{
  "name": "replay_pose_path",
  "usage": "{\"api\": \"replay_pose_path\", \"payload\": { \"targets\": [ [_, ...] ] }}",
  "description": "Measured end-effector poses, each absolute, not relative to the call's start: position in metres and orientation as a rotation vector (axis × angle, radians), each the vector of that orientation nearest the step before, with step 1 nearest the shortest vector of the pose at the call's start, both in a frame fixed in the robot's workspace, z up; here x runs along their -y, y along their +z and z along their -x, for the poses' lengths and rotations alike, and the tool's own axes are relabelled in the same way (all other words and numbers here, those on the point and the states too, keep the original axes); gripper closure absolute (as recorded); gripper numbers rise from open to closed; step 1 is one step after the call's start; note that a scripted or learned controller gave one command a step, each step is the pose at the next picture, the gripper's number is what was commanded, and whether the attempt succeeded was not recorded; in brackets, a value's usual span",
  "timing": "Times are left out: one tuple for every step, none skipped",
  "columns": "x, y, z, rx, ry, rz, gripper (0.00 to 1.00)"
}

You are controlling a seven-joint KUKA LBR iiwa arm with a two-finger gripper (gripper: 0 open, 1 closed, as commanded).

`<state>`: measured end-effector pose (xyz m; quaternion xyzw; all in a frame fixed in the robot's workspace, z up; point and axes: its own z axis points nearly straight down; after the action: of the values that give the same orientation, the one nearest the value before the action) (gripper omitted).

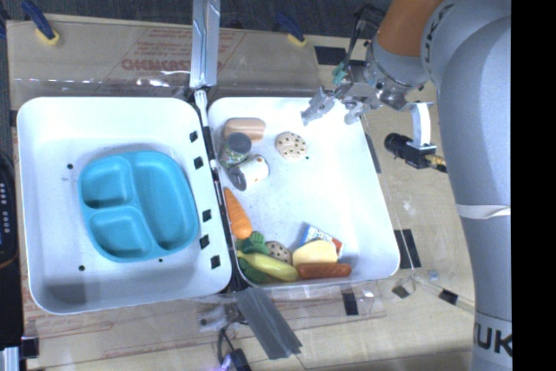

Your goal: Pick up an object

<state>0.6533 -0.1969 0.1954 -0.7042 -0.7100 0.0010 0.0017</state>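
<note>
My gripper point(334, 109) hangs over the far right corner of the right bin point(347, 195), its two fingers spread apart with nothing between them. A round chocolate-chip cookie point(291, 145) lies just left of and nearer than the gripper, apart from it. By the bin's left wall lie a tan bread roll point(244, 129), a small can point(234, 155), a white cylinder point(252, 171) and a carrot point(239, 215). Along the near wall sit a banana point(274, 268), a second cookie point(278, 251), a yellow wedge point(314, 253), a blue-white packet point(320, 235) and a red sausage point(324, 271).
The left bin point(52, 143) holds a blue divided tray point(139, 204). A metal clamp bar point(205, 39) rises behind the wall between the two bins. The middle of the right bin's floor is bare white. The arm's body fills the right side.
</note>
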Motion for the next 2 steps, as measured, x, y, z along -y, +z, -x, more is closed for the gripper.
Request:
{"api": "replay_pose_path", "payload": {
  "targets": [
    [0.152,0.097,-0.66,2.243,-0.005,2.211,0.0],
    [0.152,0.109,-0.661,2.25,-0.007,2.206,1.0]
  ]
}}
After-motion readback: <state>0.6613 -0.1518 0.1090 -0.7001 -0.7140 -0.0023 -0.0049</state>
